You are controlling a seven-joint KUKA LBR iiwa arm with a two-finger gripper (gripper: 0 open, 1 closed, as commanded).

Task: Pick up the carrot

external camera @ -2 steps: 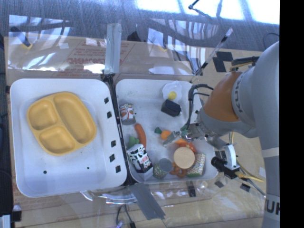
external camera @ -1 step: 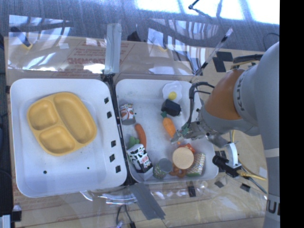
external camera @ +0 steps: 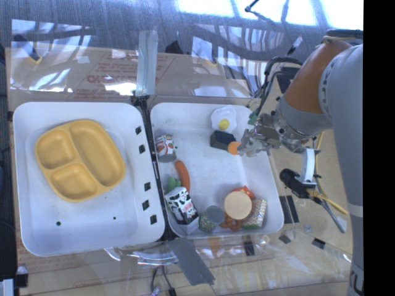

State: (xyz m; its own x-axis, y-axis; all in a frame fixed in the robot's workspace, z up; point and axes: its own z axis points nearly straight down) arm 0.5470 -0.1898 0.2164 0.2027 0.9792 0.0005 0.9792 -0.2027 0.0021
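The carrot (external camera: 182, 172) is a slim orange piece with a green top, lying in the left part of the right bin (external camera: 266, 165), just below a small can (external camera: 165, 147). My gripper (external camera: 248, 144) hangs low at the right side of that bin, well to the right of the carrot and apart from it. It is right beside a dark block (external camera: 220, 140) with a small orange ball (external camera: 232, 147) at its end. Nothing shows as held.
A fried-egg toy (external camera: 223, 119) lies at the back of the right bin. A cow-patterned carton (external camera: 179, 203), a grey cup (external camera: 213, 215) and a burger (external camera: 237, 205) crowd its front. The left bin (external camera: 24, 221) holds a yellow divided plate (external camera: 79, 159).
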